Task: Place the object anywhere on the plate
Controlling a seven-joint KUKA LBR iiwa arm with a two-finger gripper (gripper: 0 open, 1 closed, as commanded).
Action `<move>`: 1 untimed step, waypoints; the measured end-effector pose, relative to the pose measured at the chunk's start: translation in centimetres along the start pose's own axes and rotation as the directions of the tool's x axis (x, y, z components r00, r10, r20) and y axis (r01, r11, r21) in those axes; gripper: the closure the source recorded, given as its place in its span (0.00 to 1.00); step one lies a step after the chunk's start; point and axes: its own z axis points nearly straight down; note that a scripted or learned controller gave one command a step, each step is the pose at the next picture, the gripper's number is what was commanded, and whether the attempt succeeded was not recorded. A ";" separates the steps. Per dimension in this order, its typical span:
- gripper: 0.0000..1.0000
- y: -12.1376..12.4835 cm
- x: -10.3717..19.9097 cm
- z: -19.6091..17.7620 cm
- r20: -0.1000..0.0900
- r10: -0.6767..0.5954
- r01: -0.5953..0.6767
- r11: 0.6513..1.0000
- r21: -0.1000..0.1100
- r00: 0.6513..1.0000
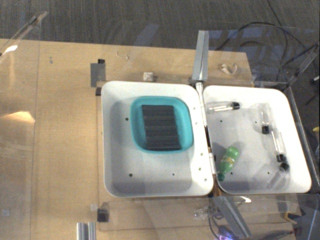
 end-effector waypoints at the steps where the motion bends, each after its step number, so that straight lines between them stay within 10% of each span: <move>1: 0.00 -1.1 -3.9 2.8 0.000 0.061 -0.061 0.998 0.001 0.998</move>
